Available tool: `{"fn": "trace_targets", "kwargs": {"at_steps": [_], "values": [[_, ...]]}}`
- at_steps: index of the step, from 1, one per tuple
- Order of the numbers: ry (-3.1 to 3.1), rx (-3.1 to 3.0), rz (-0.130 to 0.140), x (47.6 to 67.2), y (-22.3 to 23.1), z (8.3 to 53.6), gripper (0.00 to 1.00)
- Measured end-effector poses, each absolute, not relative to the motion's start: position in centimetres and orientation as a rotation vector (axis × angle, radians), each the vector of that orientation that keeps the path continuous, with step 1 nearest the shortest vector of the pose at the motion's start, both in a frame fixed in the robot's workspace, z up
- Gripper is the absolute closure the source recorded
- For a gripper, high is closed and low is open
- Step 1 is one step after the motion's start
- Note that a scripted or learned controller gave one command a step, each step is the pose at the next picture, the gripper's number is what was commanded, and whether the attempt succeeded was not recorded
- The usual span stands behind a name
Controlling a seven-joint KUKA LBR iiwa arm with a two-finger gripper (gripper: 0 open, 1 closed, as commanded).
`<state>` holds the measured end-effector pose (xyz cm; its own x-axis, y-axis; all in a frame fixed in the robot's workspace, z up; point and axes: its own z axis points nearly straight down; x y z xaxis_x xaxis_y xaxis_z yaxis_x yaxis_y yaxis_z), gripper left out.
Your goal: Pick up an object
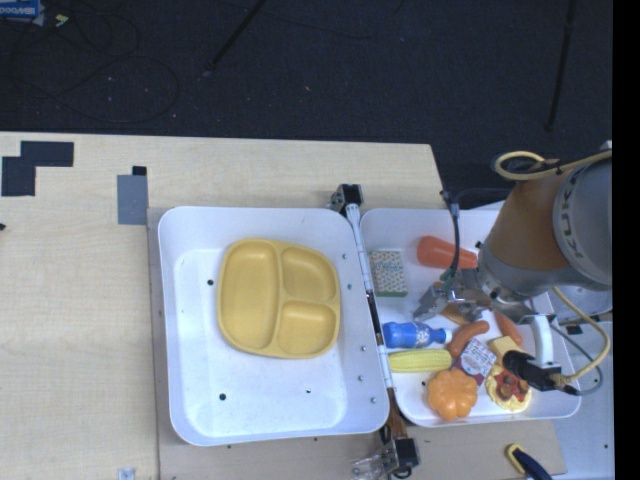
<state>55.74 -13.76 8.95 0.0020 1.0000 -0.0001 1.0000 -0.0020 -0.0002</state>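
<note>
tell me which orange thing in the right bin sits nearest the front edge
The round orange pumpkin-like toy; the orange carrot-shaped piece lies far back.

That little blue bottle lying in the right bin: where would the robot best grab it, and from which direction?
Probably across the middle of the blue bottle's body, coming straight down from above. It lies on its side, with its white cap pointing right, so its long sides face up. The corn cob lies close below it and the bin's wall to its left, so a sideways approach looks cramped.

Even overhead light, moderately bright. White bins (pixel 262 423) look slightly washed out, no harsh glare. Far floor (pixel 300 58) dark, detail lost. Soft overall focus, faint shadows only.
</note>
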Motion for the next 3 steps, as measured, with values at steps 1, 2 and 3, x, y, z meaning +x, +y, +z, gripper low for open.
{"fn": "trace_targets", "kwargs": {"at_steps": [1, 2, 3], "values": [[-2.22, -2.22, 0.001, 62.2, -13.6, 9.9, 0.0], [-2.221, -2.219, 0.002, 64.4, -13.7, 8.7, 0.0], [-2.221, -2.218, 0.003, 63.9, -12.2, 8.9, 0.0]]}}
